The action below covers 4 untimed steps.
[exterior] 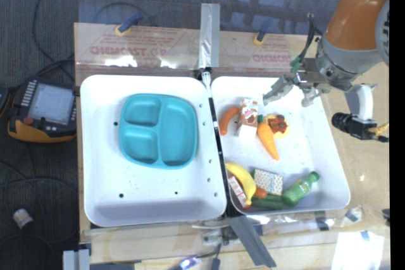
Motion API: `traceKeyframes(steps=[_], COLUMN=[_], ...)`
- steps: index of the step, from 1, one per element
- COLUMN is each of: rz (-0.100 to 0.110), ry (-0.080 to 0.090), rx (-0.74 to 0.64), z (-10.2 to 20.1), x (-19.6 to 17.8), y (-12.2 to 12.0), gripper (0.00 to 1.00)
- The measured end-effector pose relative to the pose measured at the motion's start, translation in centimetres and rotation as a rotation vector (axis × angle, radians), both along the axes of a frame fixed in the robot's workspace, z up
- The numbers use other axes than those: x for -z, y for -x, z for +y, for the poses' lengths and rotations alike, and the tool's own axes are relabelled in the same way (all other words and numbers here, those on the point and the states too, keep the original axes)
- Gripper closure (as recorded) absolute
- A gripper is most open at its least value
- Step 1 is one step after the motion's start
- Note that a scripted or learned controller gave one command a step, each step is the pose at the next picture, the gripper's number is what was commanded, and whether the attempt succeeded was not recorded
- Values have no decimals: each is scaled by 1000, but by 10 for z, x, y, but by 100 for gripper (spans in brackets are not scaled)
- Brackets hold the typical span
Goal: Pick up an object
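Your arm [357,16] shows a broad, rounded orange band over a grey wrist section. Below it you see a metal gripper [292,92] with thin silvery fingers [276,93]. A thin dark cable [310,41] runs down beside the wrist to the gripper mount.

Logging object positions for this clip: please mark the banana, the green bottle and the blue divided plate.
banana [243,178]: camera view, middle of its yellow curve.
green bottle [299,189]: camera view, middle of its body.
blue divided plate [158,130]: camera view, ridge between its compartments.
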State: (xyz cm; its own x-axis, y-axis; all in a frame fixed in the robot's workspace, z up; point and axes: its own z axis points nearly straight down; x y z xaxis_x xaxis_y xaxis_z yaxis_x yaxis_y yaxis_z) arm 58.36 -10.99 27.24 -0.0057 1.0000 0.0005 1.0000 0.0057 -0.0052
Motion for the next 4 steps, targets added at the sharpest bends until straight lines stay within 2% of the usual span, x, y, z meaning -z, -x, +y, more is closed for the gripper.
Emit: traceKeyframes(steps=[1,2,3,4], rz=[1,-40,-72,-63], ry=[1,6,9,5], rx=[38,42,-66,-79], z=[-34,-39,-40,-42], x=[129,151,161,162], y=[-15,-30,-9,-13], gripper=[0,0,0,0])
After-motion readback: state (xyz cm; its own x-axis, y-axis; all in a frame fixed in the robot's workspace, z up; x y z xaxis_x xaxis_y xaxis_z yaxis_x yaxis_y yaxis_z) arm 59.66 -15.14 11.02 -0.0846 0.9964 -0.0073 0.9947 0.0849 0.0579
